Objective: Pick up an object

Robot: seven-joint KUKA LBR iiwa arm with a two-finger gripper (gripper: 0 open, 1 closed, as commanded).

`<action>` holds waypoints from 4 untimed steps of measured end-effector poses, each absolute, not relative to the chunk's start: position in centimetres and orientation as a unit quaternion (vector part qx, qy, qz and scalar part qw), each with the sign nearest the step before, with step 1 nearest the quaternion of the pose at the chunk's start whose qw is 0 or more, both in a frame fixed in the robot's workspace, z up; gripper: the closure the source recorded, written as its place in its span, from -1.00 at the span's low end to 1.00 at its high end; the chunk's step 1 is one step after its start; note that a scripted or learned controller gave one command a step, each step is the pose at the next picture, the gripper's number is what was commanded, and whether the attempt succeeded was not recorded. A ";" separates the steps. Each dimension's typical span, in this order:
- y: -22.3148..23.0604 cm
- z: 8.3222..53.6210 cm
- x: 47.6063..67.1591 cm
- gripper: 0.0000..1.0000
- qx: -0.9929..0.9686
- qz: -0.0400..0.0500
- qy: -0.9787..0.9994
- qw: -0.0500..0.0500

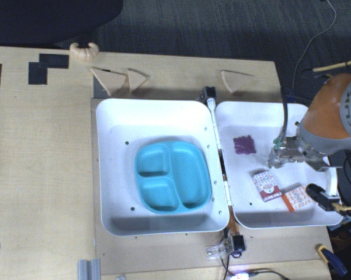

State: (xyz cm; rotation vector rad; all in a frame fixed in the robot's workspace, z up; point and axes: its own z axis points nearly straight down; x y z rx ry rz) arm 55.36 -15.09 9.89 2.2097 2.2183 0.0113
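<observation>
Gripper [278, 156] hangs over the right bin [245, 214]; can't tell its grasp state, nothing visibly held. Nearest pick: red-white card [265, 185], just toward the bin's front from it, long axis slanted. Orange card [296, 198] sits beside that; purple piece [244, 144] lies further toward the left bin [114, 156].

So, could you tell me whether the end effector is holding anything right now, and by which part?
Nothing is visibly held. The end effector hovers in the right bin, above the white-and-red card and beside the purple piece.

Turquoise tray [174, 177], purple cloth [244, 144], red-and-white packet [266, 185], orange packet [297, 198].
</observation>
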 end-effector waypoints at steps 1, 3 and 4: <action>-20.7 11.6 56.4 1.00 0.706 0.001 0.708 0.002; -15.5 8.7 49.6 -1.00 0.707 0.002 0.708 0.003; -15.5 9.9 49.9 1.00 0.707 0.004 0.707 0.006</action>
